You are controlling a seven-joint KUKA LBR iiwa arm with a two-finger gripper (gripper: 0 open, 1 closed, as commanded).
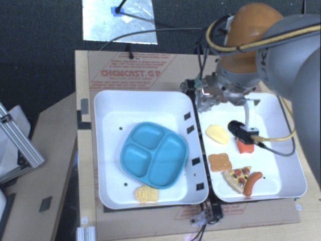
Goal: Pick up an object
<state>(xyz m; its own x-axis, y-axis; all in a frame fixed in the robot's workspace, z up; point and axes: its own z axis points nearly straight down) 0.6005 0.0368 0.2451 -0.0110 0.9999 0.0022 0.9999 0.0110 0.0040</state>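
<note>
My gripper [204,98] hangs over the back left corner of the right bin [286,134], close to the divider between the two bins. Nothing shows held in it. In the right bin lie a pale yellow rounded piece [217,133], a brown waffle-like square [219,162], a pizza slice [237,177], a reddish sausage [252,182] and a small orange-red block [245,146]. The yellow piece is the nearest, a short way in front of the gripper. The large grey arm hides the far right part of that bin.
The left bin [108,134] holds a blue divided plate [153,154] and a yellow corn cob [146,194] at its front edge. Cardboard lies under both bins. A shiny foil sheet [118,14] lies beyond the bench at the back left.
</note>
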